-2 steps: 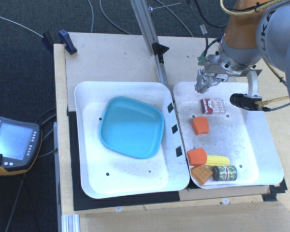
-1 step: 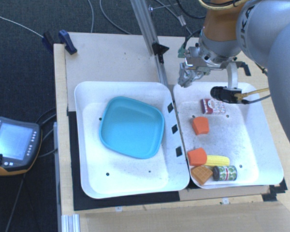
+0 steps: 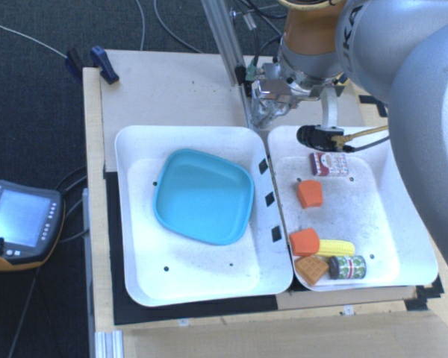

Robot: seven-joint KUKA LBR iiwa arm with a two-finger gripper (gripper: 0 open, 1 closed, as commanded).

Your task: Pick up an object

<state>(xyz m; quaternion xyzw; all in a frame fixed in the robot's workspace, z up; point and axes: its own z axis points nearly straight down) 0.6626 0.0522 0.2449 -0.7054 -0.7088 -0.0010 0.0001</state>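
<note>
At the far end of the bench, above the seam where the two shallow white bins meet, the gripper [image 3: 267,114] is hanging on the grey arm with the orange band [image 3: 336,21], and nothing is showing between its fingers; how far apart they are standing I cannot tell, since the metal blurs into the bin rims.

The pickable things are lying in the right white bin [image 3: 403,256]: a small red-and-white carton [image 3: 329,163] nearest the gripper, an orange block [image 3: 309,194] just below it, and a cluster at the near corner, where a second orange block [image 3: 305,241], a yellow corn cob [image 3: 336,247], a tan waffle-like piece [image 3: 311,269] and a small dark can [image 3: 347,267] are crowding together, some touching.

The left white bin [image 3: 134,274] is holding a turquoise square plate [image 3: 204,197], lying flat.

The carton is probably the easiest target, being apart from the rest.
</note>
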